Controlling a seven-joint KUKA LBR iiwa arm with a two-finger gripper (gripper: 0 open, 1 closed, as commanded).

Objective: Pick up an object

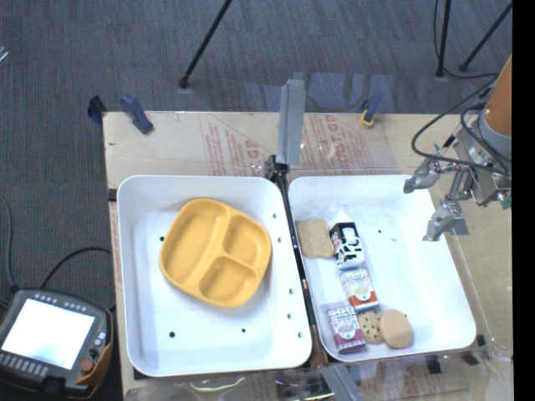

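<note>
Start at the near edge of the right bin (435, 307), where most of your candidates lie. In its near-left corner sits a small red packet (344, 328), with a chocolate-chip cookie (370, 327) touching it and a plain tan biscuit (396, 328) just beside that. Going back along the bin's left wall you have a small red-and-white carton (358, 288), then a black-and-white carton (346, 244), and next to that a flat tan slice of toast (314, 238) against the wall. They run in a loose line, probably dropped there as toy food for random picking, not arranged. All of them carry printing, but it is too small to read.

The left bin (138, 324) holds a yellow divided plate (216, 251), lying flat toward the centre with its three compartments bare.

Further back, the board behind the bins shows red printed lettering, seen mirrored and not legible to you.

Your gripper (430, 209) hangs above the right bin's far-right corner, well apart from the food items. Its two fingers stand spread wide, with nothing between them. I'd judge the pick has not yet begun; any item would need a reach toward the left wall.
</note>
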